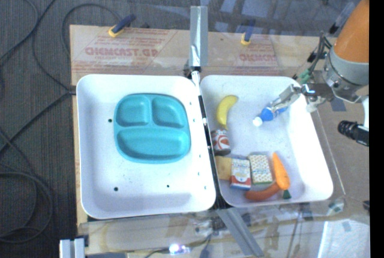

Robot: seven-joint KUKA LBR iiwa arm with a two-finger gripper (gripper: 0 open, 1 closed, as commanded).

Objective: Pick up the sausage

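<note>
Robot gripper [303, 90], finger state unclear, is hovering at the bin's far edge; sausage [263, 194] is lying well below-left, needing reach.

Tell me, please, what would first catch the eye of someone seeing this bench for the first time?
Most striking is the blue divided plate lying alone in the left bin. Next comes the arm's orange band at the upper right, beside the right bin. In that bin's near corner sits a bright cluster: the reddish sausage along the front wall, touching a carrot and two small boxes, with a banana farther back.
</note>
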